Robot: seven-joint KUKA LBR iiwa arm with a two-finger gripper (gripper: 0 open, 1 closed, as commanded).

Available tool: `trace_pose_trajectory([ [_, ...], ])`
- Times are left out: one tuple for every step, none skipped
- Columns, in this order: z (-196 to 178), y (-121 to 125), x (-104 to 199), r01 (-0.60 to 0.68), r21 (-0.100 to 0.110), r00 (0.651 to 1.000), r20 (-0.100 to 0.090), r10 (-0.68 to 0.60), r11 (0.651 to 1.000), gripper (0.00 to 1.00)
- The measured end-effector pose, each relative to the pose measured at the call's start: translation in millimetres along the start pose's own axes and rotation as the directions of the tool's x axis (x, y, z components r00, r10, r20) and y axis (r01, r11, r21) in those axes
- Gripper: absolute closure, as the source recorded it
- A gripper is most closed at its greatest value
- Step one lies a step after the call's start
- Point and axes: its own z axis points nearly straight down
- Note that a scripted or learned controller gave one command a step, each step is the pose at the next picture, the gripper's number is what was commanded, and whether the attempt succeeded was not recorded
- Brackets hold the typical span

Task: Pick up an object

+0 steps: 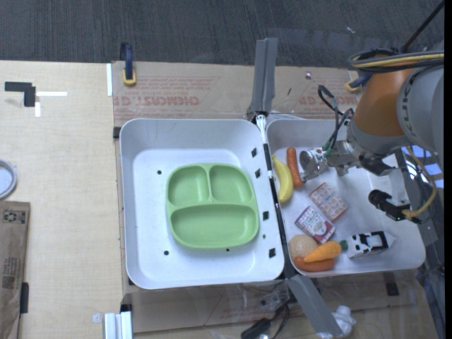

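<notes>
Faintly, mirrored "CHEMCOAT" on cardboard

you're in robotics lab: grey-and-orange industrial arm, two shallow white plastic bins on pale wooden bench, dark carpet.

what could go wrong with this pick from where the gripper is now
The gripper sits low in the right bin, close to the red sausage and the banana, which lie side by side; a close there may catch both, or nudge one away. Both toys lie near the bin's left wall, so the gripper may strike that wall as it descends. The round sausage could also slip out.
</notes>
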Motion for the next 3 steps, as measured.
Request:
trace_pose_trajectory([
  [-2, 53, 2, 0.058, -0.003, 0.998, 0.001, -0.058, 0.998, 0.0],
  [-14, 55, 1, 0.059, -0.009, 0.998, 0.004, -0.059, 0.998, 1.0],
  [-139, 33, 74, 0.13, -0.001, 0.991, 0.001, -0.13, 0.991, 1.0],
])
